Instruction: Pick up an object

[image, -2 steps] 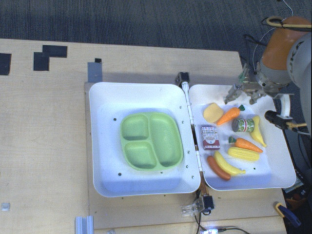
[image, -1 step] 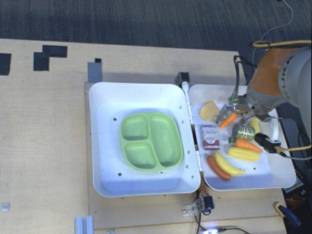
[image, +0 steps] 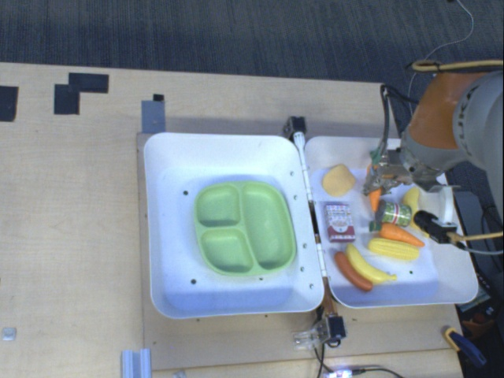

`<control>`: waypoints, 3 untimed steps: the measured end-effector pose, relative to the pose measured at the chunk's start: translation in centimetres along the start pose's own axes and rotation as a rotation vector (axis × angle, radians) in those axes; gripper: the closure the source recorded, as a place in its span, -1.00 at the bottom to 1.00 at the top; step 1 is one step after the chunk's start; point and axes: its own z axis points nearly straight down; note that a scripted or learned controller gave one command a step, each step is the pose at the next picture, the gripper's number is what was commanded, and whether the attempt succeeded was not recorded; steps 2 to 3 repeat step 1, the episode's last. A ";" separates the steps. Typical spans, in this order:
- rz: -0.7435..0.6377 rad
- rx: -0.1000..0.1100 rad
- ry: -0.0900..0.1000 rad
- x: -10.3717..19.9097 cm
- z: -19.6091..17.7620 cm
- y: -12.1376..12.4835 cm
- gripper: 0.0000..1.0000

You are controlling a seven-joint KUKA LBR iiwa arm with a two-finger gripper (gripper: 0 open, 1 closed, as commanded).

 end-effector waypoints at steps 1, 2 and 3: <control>0.000 0.008 0.003 7.6 -8.8 -7.0 1.00; 0.000 0.008 0.003 7.6 -8.8 -7.0 1.00; 0.000 0.008 0.003 7.6 -8.8 -7.0 1.00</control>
